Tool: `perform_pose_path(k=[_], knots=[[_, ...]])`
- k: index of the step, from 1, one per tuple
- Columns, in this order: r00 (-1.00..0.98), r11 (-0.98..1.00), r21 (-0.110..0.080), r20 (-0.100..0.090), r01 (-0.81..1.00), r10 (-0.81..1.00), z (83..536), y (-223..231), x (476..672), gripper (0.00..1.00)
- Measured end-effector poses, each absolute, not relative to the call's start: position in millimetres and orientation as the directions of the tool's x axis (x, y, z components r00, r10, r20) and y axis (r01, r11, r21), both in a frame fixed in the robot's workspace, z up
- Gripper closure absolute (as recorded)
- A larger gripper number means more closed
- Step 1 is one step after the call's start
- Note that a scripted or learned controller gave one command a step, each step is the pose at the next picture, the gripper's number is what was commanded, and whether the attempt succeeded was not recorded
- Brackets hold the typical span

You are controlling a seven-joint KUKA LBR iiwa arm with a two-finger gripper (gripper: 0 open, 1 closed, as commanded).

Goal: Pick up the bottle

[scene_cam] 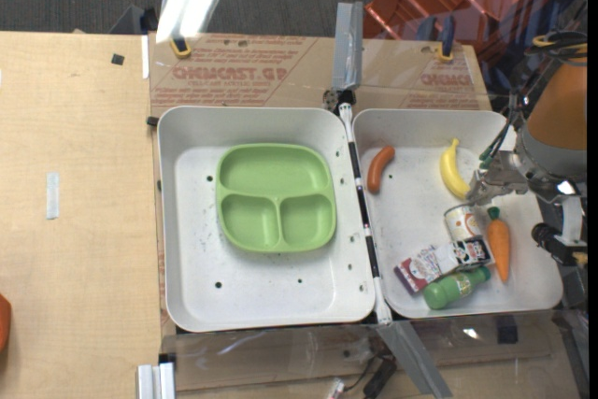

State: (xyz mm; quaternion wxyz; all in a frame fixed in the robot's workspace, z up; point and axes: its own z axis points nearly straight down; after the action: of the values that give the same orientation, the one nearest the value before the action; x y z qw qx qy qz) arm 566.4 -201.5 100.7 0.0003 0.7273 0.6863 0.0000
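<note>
The green bottle (pixel 453 288) lies on its side in the right bin (pixel 411 140), close to the front wall, with its neck pointing right. My gripper (pixel 483 191) hangs over the right half of that bin, between the banana (pixel 453 169) and the carrot (pixel 500 246). It is well behind the bottle and apart from it. A small white can (pixel 461 221) stands just below the gripper's tip. From this slant I cannot make out how the jaws stand, and I see nothing held in them.
A red-and-white carton (pixel 420 267) and a black-and-white packet (pixel 473 251) crowd the bottle from behind. A sausage (pixel 378 168) lies at the right bin's back left. The left bin (pixel 182 229) holds a green divided plate (pixel 277 197).
</note>
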Motion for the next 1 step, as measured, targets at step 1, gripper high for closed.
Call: perform_pose_path(k=[1], knots=[[0.057, -0.057, 0.000, -0.001, 0.998, 0.998, 100.8, -201.4, 566.5, 0.00]])
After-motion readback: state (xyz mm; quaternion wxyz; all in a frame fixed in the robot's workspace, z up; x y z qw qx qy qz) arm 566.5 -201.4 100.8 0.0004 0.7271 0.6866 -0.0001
